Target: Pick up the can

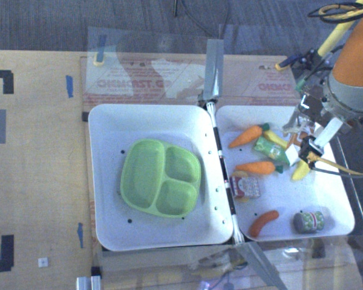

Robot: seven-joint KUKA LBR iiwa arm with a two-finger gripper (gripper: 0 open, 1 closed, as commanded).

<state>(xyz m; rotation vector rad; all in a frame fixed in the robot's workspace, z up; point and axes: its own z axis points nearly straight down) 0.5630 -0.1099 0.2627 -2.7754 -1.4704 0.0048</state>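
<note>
Green plastic, a divided plate (161, 178), is seen lying in the left bin (103, 132). Right of the plate, in the right bin (339, 192), food toys are scattered: two carrots (247, 135), a red pouch (246, 186) and a sausage (264, 222). The can (309, 220) is found furthest from the plate, on its side near the right bin's front corner, untouched. The gripper (308, 141) is held above the toys at the bin's far side, well apart from the can; whether the fingers are parted or closed cannot be told. Nothing is judged done yet: approach, grasp and lift are all left.
</note>
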